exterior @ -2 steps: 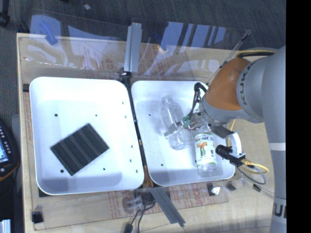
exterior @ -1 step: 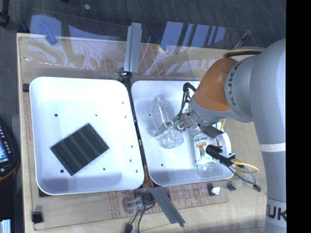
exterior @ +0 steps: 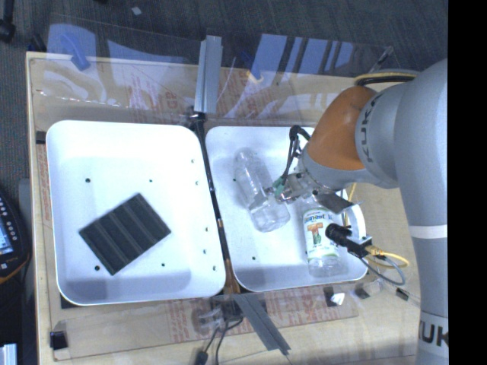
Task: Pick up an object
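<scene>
In the right bin [exterior: 251, 268] a clear plastic bottle [exterior: 256, 190] lies on its side, running from upper left to lower right. A second clear bottle with a green and white label [exterior: 320, 238] lies near that bin's right wall. My gripper [exterior: 283, 191] hangs low over the right bin, right at the first bottle's lower end. The grey arm with its orange band [exterior: 342, 139] covers most of the gripper from above. In the left bin [exterior: 122, 150] a dark ribbed rectangular pad [exterior: 125, 233] lies flat.
A metal divider post [exterior: 207, 74] stands at the back between the two bins. Cables and a black connector [exterior: 348, 238] trail off the wrist over the right bin's right wall. A clamp bracket [exterior: 259, 322] sits at the bench's front edge.
</scene>
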`<state>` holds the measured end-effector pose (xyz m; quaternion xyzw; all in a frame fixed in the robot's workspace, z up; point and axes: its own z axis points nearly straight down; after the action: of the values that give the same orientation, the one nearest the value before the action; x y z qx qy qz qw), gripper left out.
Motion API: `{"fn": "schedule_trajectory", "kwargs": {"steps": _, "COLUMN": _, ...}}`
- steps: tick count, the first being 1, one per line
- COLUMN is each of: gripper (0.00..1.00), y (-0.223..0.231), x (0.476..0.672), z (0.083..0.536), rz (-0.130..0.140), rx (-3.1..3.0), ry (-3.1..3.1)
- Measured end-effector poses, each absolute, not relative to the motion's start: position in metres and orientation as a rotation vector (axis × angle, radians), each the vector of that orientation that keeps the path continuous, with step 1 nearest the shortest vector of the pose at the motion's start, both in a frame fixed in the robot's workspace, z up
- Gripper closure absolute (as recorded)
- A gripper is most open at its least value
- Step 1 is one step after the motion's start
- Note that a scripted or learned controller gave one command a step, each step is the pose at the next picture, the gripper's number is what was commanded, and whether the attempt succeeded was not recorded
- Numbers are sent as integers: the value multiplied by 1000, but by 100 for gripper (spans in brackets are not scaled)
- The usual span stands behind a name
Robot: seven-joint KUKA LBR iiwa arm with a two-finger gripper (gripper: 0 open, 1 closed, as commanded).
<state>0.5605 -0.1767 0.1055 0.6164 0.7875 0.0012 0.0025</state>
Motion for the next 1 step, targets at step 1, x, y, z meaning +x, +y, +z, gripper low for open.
{"fn": "schedule_trajectory", "kwargs": {"steps": 1, "gripper": 100, "y": -200, "x": 477, "z": 113, "rz": 0, "rx": 1886, "ry": 2515}}
